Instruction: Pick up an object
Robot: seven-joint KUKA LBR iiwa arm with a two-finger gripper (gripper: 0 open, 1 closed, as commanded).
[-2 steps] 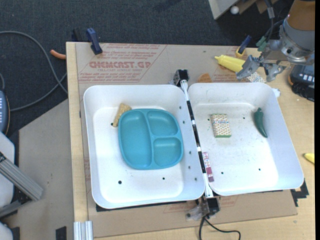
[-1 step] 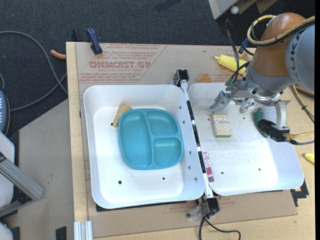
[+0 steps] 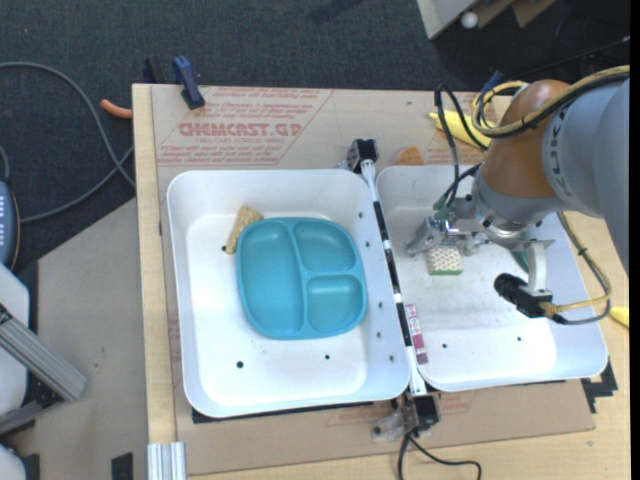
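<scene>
Here you see the arm [image 3: 560, 138] reaching in from the right, its gripper [image 3: 445, 233] low over the right bin [image 3: 500, 353], near that bin's far left part. You cannot tell from this angle how the gripper is set. Just below the gripper, on the bin floor, lies a small checkered sponge [image 3: 445, 260], close under the metal parts; whether they touch it you cannot tell. Well to the gripper's left, across the divider, the left bin [image 3: 200, 358] holds a blue divided plate [image 3: 300, 276], lying flat near its middle. A tan cracker-like piece [image 3: 242, 226] sits at the plate's far left corner, farther from the gripper. Both bins rest on the tabletop [image 3: 250, 128].
</scene>
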